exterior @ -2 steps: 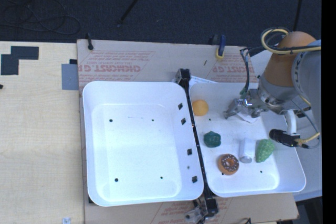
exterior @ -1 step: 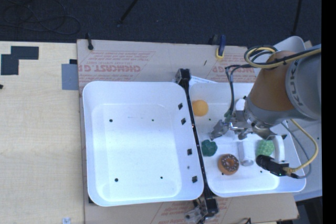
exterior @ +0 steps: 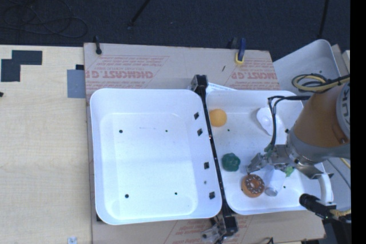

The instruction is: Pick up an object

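In the right bin [exterior: 240,128] lie an orange ball [exterior: 218,118] near the divider, a dark green lump [exterior: 230,162] in the middle, and a brown doughnut-like ring with sprinkles [exterior: 253,186] near the front wall. A white object [exterior: 265,119] rests toward the bin's back right. My gripper [exterior: 267,166] hangs low over the right bin, just right of the green lump and above the ring. A pale bluish object [exterior: 275,181] sits right under it, partly hidden by the gripper. The arm's orange band [exterior: 320,117] rises to the right.
The left bin [exterior: 148,157] sits beside it, split off by a black divider bar [exterior: 209,146]. Both bins rest on cardboard [exterior: 171,68] with a blue-yellow clamp [exterior: 241,54] at the back edge. Cables [exterior: 309,82] loop by the arm.
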Action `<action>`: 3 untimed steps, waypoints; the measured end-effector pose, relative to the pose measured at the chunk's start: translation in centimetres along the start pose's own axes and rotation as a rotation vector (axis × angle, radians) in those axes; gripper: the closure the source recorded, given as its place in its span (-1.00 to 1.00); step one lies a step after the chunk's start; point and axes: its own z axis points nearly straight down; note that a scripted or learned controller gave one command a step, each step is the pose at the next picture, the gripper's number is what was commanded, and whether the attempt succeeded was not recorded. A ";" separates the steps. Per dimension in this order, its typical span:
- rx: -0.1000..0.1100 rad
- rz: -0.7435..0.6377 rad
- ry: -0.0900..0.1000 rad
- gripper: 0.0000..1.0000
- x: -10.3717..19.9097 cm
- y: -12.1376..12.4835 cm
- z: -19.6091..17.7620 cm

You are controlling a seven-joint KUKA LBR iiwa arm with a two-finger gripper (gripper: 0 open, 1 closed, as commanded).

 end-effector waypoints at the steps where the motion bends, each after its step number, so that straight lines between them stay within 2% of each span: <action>1: -0.006 -0.004 0.000 -1.00 2.0 -0.8 1.0; 2: -0.007 0.000 -0.005 -1.00 -5.1 -2.3 -1.7; 3: -0.017 -0.005 -0.005 -1.00 -6.3 -2.1 -11.9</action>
